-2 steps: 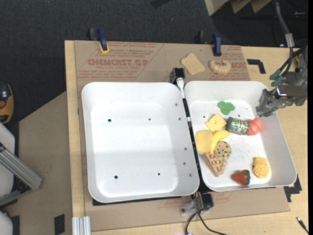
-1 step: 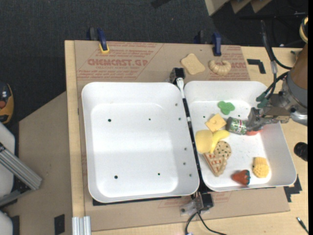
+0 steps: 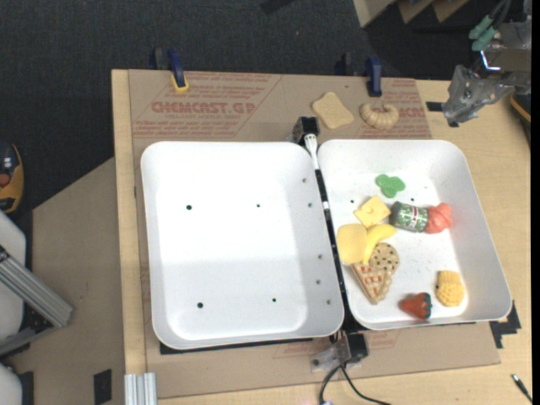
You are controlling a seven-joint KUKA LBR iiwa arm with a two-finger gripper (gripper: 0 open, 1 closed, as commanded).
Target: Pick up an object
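The right bin (image 3: 472, 184) holds several toy foods: a green leafy piece (image 3: 390, 185), a yellow cheese wedge (image 3: 371, 212), a green-and-white can (image 3: 412, 218) touching a red-orange piece (image 3: 440, 218), a yellow banana-like piece (image 3: 358, 241), a pizza slice (image 3: 375, 272), a strawberry (image 3: 416, 305) and a corn cob (image 3: 450, 288). My gripper (image 3: 464, 104) hangs at the upper right, outside the right bin's far right corner and well away from every object. Nothing is seen in it.
The left bin (image 3: 228, 234) lies beside the right one, their rims meeting at a black clip (image 3: 305, 130). A bread slice (image 3: 332, 110) and a pretzel-like piece (image 3: 379, 114) lie on the board behind the bins. Two blue-and-yellow clamps (image 3: 177, 72) (image 3: 372, 72) hold the board's far edge.
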